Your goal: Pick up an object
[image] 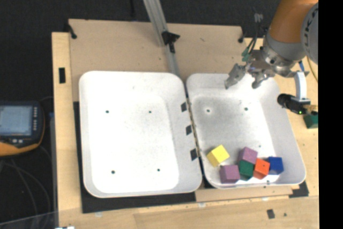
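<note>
Gripper (245, 79) is being held with fingers spread, nothing between them, above the far end of the right bin (278, 115). Blocks are being kept clustered at that bin's near end: yellow block (218, 155) slightly apart, purple blocks (248, 155) (229, 173), green block (246, 169), orange block (261, 168), blue block (275, 164) touching. Judged light, rigid, non-fragile; the yellow one is being favoured, gripped across opposite flat faces. Left bin (134, 131) is being noted alongside
</note>
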